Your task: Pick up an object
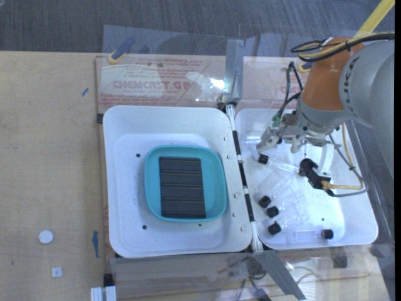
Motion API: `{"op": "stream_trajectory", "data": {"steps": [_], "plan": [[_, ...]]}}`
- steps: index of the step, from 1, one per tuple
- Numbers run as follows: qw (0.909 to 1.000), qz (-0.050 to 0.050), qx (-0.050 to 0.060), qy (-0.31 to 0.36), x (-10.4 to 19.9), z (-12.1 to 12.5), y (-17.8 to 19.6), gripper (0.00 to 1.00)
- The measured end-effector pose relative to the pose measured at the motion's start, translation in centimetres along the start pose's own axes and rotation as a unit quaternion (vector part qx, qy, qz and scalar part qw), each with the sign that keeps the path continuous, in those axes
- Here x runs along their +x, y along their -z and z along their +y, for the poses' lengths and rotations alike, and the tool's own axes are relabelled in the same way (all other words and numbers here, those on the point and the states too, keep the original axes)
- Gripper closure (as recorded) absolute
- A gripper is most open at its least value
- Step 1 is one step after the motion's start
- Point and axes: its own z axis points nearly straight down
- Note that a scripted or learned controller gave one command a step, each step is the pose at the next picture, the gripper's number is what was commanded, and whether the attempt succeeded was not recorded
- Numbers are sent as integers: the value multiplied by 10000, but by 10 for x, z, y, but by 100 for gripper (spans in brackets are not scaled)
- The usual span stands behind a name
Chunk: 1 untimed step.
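Clear black-capped vials (pixel 285 196) beneath "CHEMCAST" sheet (pixel 160 83)

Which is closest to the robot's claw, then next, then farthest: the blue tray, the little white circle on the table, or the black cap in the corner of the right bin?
From the gripper, in the camera view:
1. Black cap, right bin's near corner.
2. Blue tray, in the left bin.
3. White circle, on the table, far left.
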Motion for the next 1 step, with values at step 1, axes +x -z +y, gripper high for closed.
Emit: {"op": "stream_trajectory", "data": {"steps": [1], "plan": [[10000,-1,-18,-20,-2,1,11,100]]}}
